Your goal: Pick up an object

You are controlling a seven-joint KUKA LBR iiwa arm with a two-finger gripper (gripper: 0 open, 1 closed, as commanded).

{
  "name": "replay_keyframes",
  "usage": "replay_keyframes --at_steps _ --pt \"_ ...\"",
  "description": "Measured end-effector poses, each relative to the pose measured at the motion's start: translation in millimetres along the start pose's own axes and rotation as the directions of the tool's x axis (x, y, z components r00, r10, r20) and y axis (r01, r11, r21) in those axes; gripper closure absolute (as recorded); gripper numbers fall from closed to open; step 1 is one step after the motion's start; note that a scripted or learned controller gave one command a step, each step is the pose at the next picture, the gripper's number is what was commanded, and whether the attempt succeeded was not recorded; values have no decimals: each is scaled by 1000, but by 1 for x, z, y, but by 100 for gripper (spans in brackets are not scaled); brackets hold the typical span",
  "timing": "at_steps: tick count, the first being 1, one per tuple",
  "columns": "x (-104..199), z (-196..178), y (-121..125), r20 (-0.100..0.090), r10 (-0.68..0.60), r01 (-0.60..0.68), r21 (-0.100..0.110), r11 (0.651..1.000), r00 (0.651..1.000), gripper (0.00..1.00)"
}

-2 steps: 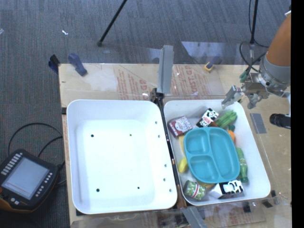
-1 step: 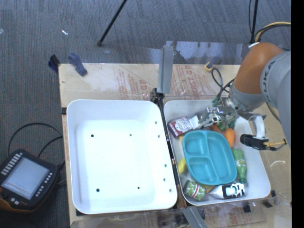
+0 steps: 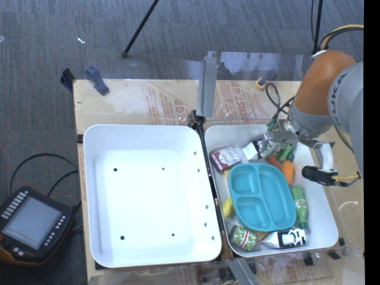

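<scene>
Several objects crowd the right bin [image 3: 330,218]: a blue divided tray [image 3: 261,196] overlaps an orange carrot [image 3: 288,171], green packets [image 3: 300,205] and a maroon packet [image 3: 225,157]. The gripper [image 3: 275,142] hangs low over the bin's far clutter; whether it grasps anything cannot be made out.

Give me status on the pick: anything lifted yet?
Done: the arm has reached into the right white bin, with the gripper low at the back, over the clutter beside the orange carrot-like toy. In hand: nothing visibly lifted; whether the fingers have closed on anything is unclear. Left: grasp and raise an item. The teal divided plastic tray and the surrounding packets lie in the bin.
</scene>
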State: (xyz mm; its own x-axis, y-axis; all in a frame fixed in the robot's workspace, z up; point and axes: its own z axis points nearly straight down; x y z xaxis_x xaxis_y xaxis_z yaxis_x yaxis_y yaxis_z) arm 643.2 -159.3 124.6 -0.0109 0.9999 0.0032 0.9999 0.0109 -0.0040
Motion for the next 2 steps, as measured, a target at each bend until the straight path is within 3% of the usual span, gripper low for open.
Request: replay_keyframes --at_steps 1,2 --pt "-18 38 -2 1 110 -110 0 994 994 100" --pt "-16 38 -2 -3 108 -108 2 994 994 0"
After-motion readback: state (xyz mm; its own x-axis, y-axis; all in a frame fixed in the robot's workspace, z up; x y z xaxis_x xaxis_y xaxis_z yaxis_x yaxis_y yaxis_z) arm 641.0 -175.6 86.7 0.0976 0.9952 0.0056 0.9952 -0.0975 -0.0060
